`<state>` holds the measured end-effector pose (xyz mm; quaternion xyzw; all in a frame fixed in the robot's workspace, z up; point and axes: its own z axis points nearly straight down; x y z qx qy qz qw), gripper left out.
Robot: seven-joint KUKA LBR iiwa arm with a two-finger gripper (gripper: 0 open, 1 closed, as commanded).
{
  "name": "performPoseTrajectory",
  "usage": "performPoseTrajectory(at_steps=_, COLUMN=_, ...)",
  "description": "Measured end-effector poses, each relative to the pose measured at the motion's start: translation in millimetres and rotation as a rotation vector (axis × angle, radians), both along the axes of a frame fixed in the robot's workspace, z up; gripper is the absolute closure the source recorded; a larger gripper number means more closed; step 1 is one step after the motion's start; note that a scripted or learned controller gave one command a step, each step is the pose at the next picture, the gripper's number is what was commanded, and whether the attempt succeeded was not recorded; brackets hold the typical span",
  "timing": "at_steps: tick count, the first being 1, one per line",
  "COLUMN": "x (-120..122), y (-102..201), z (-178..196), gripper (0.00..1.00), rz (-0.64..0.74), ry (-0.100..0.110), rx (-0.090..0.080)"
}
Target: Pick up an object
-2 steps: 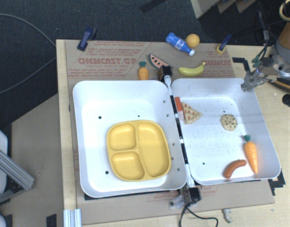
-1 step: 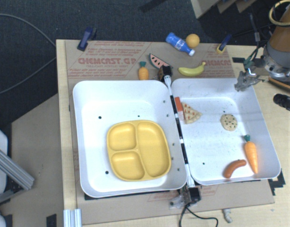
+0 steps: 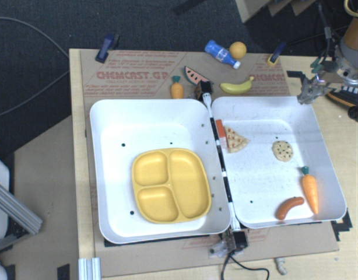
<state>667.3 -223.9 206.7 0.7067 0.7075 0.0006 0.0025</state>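
Objects for the pick lie in the right bin (image 3: 319, 133), and you have 4 of them to choose from. Nearest to you, at the front edge, the sausage (image 3: 290, 207) lies close to the front wall, and the carrot (image 3: 309, 191) lies just beside it, along the right wall with its green top pointing away from you. These 2 are almost touching, so I judge that a tool coming down on one may push the other, and the walls leave little room for a finger on the outer side.

Further back, the cookie (image 3: 282, 150) lies alone on the open floor of the bin, well apart from every wall. I think it is the easiest target, but it is flat and may be hard to take. The pizza slice (image 3: 235, 140) lies near the left wall, just beside the divider where the 2 bins meet.

In the left bin (image 3: 109, 133) the yellow tray (image 3: 170, 185) with 3 compartments stands in the front half, with bare floor around it.

Beyond the bins, on the table (image 3: 86, 156), loose toys lie in a row: a small carrot (image 3: 177, 88), a watermelon slice (image 3: 194, 74), a banana (image 3: 237, 86), a blue bottle (image 3: 221, 53) and an orange (image 3: 238, 49).

Farthest away, the tool (image 3: 309, 89) hangs above the back right corner of the right bin, with nothing visibly in it. I cannot tell if it is open or closed. From there the way down to the cookie looks free.
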Motion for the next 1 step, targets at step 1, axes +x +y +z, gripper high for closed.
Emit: performPoseTrajectory(at_steps=1, x=-78.6, y=-0.5, z=0.0, gripper=1.0, rz=-0.002, ry=0.005, rx=0.002)
